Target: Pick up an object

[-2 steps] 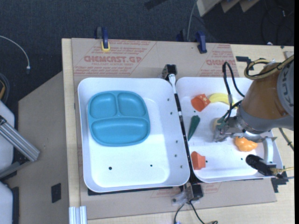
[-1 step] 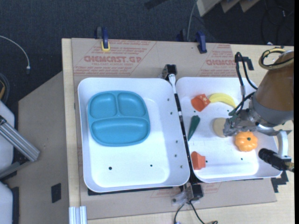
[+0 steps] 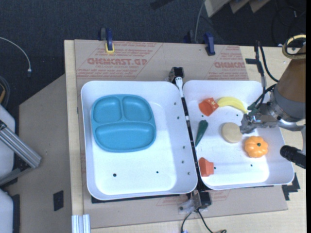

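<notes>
The gripper (image 3: 249, 122) is low over the right bin (image 3: 272, 177), and I cannot tell whether its jaws are spread or closed. Just beside its tip lies a beige potato-like piece (image 3: 231, 132). A small orange pumpkin (image 3: 256, 147) sits near, below the gripper, and a yellow banana (image 3: 232, 103) lies above it. Further left are a red piece (image 3: 208, 106), a green pepper (image 3: 200, 131) and an orange wedge (image 3: 206, 167). The left bin (image 3: 136, 178) holds a blue divided plate (image 3: 124, 123).
</notes>
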Action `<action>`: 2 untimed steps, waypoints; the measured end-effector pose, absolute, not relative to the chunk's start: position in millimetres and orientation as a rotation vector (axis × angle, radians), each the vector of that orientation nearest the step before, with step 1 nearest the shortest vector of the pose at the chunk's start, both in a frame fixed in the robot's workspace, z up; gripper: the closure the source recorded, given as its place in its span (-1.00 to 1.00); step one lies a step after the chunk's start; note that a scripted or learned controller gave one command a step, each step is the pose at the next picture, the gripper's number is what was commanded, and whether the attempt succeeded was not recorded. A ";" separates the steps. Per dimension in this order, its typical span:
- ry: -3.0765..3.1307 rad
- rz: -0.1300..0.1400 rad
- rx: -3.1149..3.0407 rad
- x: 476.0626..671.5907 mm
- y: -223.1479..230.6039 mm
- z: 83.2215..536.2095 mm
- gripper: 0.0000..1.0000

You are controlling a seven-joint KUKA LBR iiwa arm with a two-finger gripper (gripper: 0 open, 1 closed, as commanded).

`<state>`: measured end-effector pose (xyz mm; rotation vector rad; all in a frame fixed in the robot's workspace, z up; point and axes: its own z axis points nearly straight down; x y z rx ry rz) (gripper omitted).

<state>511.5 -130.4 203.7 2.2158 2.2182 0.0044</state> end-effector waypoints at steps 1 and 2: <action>2.226 0.005 2.213 517.3 -78.1 219.2 1.00; 2.227 0.004 2.213 519.1 -16.5 224.8 1.00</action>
